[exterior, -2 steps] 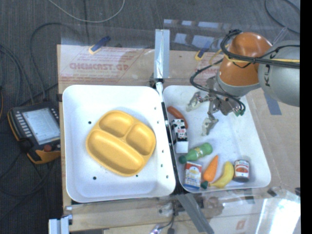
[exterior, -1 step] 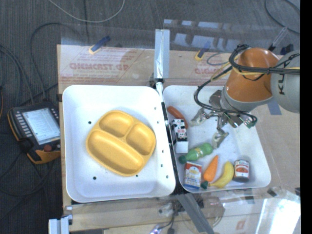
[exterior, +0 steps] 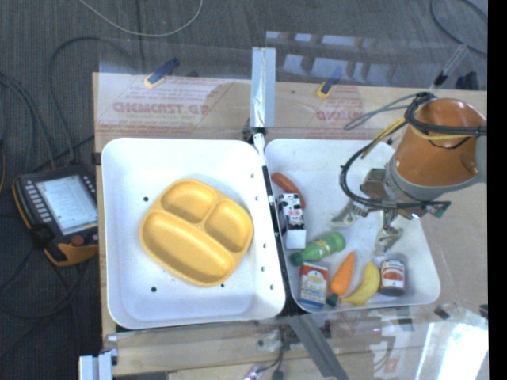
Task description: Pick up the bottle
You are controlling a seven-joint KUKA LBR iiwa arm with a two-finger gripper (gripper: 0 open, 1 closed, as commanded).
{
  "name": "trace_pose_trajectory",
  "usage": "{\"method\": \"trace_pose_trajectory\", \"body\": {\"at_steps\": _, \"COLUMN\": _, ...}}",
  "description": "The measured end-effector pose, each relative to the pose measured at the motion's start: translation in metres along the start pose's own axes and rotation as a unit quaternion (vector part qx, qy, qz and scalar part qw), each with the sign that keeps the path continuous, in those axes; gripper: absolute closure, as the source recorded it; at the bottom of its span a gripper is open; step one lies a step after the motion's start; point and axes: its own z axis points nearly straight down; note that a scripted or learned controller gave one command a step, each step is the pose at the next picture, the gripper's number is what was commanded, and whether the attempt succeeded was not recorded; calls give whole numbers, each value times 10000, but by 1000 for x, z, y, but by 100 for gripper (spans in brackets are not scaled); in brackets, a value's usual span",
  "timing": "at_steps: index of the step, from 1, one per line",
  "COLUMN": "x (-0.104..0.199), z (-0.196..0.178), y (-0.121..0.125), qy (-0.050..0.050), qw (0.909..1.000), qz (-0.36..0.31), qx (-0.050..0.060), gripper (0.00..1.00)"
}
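My gripper hangs open over the right bin, near its right edge, with nothing between the fingers. The green bottle lies on its side toward the bin's front left part, just beside the carrot.

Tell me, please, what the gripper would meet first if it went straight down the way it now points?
Probably the bare floor of the right bin, in the gap above the banana and the small can. The gripper hangs right of the green bottle, so it would likely miss it; depth is unclear from this slanted view.
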Motion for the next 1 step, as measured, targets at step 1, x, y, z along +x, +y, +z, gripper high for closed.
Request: {"method": "trace_pose_trajectory", "body": {"at_steps": 1, "x": -48, "z": -42, "y": -62, "qy": -11, "qw": 9877, "qz": -1563, "qx": -54, "gripper": 0}}
